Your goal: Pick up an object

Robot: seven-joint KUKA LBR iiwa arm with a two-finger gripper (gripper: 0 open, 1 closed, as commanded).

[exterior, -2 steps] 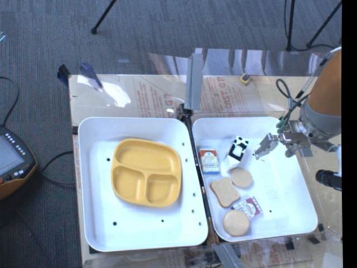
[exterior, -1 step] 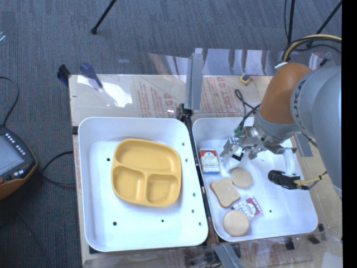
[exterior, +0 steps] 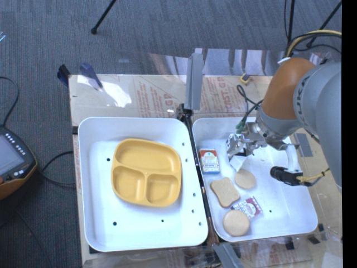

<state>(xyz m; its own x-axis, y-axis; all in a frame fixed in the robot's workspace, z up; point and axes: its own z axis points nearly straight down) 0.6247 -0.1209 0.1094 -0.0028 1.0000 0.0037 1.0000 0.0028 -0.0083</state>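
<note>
In the right-hand bin [exterior: 305,214], toward the table's right edge, the grey arm with its orange band reaches in and hangs its end effector [exterior: 239,148] low over the bin's upper middle. Whether it is apart, together, or clamped on anything cannot be told; the metal parts blur into one dark cluster.

Several small things lie just below and to the left of it. A round biscuit-like disc [exterior: 245,179] sits nearest, just beneath, toward the table's near edge. A slice of toast [exterior: 225,191] lies beside that, its long axis slanting from upper left to lower right. A small red and white carton [exterior: 210,161] stands by the bin's left wall, level with the end effector. A second round disc [exterior: 236,223] and a red wrapped packet [exterior: 249,207] rest nearer the front edge.

A white scrap directly under the end effector is hard to identify. In my judgement the nearest disc is the likeliest target.

The left bin [exterior: 92,149] holds a yellow divided plate [exterior: 146,172].
</note>
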